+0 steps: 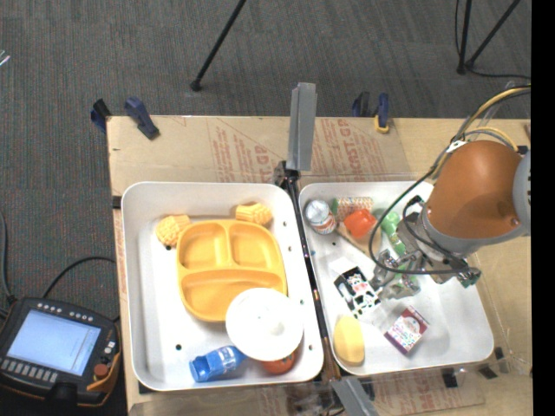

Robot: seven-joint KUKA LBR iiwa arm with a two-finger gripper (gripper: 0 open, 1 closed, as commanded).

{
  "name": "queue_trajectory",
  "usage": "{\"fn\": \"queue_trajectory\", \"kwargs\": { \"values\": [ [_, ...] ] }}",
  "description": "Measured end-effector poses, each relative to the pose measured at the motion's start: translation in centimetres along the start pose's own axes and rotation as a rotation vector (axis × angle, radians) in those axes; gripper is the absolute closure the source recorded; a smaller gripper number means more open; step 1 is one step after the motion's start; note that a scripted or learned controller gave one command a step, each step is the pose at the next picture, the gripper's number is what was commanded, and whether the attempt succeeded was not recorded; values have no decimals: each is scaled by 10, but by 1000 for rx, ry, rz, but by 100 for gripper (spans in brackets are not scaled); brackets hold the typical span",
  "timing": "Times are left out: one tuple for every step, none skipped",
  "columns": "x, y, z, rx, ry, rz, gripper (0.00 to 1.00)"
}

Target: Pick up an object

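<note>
Reaching in from the right, the grey arm with its orange band hangs over the right bin, and the gripper sits low among the items there; whether it is spread or pressed together cannot be told from this slanted overhead view, and nothing can be seen between its parts. Right bin, contents: a small silver can at the upper left corner, an orange-red piece beside it, something green partly under the cables, a black-and-white patterned carton just left of the gripper, a yellow lemon-like piece near the lower edge, and a pink-and-white packet below the gripper. Left bin, contents: a yellow divided tray, two corn-like pieces and along its top, a white round lid or bowl overlapping the tray's lower corner, a blue toy car, and a reddish item peeking from under the white one. Both bins rest on the cardboard-covered desk. Status, as judged: every item appears to lie in a bin, so the pick is not yet made; closing on an item, likeliest the carton or the packet nearby, and lifting it remain.
</note>
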State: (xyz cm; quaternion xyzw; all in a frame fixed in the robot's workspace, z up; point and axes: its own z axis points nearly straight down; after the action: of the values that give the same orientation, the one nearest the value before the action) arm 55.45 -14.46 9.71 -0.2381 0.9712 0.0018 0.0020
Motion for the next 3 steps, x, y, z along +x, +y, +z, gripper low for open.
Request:
{"fn": "queue_trajectory", "kwargs": {
  "values": [
    [0, 0, 1, -1, 1, 0, 0],
    [-2, 1, -9, -1, -2, -1, 100],
    [-46, 39, -70, 3, -2, -124, 100]
  ]
}}
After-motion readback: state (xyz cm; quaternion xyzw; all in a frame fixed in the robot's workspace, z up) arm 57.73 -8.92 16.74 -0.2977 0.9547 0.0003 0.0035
